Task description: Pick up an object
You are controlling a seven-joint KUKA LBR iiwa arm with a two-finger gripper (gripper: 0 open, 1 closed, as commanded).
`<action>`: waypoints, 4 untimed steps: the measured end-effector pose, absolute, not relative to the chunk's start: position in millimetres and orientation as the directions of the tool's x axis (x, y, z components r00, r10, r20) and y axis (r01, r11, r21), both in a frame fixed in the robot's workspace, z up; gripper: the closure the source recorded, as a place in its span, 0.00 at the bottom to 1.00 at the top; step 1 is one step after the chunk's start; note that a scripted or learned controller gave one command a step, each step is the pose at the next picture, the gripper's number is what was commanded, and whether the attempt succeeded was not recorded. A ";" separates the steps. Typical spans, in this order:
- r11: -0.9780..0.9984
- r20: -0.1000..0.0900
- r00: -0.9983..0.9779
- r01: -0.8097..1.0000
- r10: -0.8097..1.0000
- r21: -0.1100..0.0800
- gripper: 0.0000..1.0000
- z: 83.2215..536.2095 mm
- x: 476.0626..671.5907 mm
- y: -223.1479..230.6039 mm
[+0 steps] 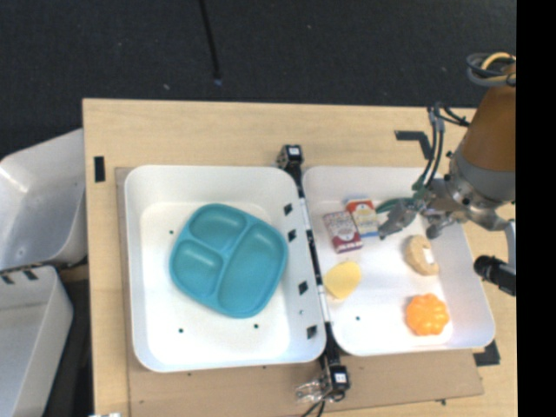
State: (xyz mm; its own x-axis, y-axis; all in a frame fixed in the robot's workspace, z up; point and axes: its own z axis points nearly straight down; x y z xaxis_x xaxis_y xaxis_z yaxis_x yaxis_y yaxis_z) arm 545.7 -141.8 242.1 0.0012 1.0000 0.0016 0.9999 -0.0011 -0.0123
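Here the gripper (401, 217) hangs over the right bin (469, 337), its dark fingers (391, 224) reaching leftward toward two small cartons; whether they stand apart or together cannot be told at this size, and nothing shows between them. Nearest lies the red-and-white carton (362, 215), touching or just beside the darker maroon carton (343, 231). Judged by shape, both are light, stiff boxes with flat faces, best taken across the narrow sides. The beige bread-like piece (421, 255) sits just below the wrist; the yellow wedge (342, 279) and the orange fruit (426, 314) lie farther down, likely smooth toy food prone to slipping. The cartons lie near the central divider (306, 259), which limits leftward travel; open floor remains around the fruit. The left bin (139, 337) bears a blue sectioned plate (228, 260).
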 end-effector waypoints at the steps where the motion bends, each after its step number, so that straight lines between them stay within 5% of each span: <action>1: 0.002 -0.001 -0.002 1.000 1.000 0.001 0.00 249.0 548.2 -141.5; 4: -0.002 -0.001 0.002 1.000 1.000 -0.003 0.00 98.2 541.0 -154.0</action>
